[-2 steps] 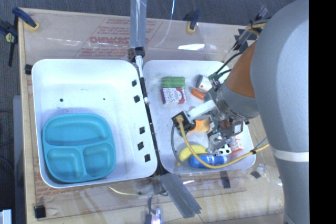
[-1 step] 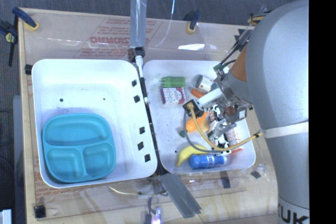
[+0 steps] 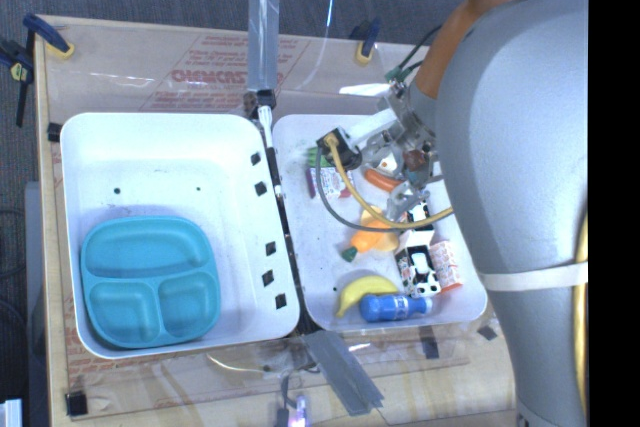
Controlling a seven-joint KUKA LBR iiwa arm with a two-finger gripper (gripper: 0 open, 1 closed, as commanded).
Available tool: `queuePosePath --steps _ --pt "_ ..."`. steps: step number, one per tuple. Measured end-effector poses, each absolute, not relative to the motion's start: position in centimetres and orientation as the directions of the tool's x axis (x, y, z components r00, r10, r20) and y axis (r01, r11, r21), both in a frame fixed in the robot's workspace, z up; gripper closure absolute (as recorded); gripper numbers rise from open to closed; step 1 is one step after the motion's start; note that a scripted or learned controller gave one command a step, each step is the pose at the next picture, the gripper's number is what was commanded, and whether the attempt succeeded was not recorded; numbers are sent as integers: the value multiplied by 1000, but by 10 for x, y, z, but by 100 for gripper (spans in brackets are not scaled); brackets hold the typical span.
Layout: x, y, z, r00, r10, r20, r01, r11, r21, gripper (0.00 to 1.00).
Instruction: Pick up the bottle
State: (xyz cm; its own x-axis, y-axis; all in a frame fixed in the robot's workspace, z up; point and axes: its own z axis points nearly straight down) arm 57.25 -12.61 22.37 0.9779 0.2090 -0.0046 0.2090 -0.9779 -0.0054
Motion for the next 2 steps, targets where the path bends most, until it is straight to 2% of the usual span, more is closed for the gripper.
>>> queuePosePath --steps 1,2 --pt "497 -115 342 971 240 -1 240 -971 -3 0" --pt "497 -115 342 971 240 -2 240 -971 -3 0"
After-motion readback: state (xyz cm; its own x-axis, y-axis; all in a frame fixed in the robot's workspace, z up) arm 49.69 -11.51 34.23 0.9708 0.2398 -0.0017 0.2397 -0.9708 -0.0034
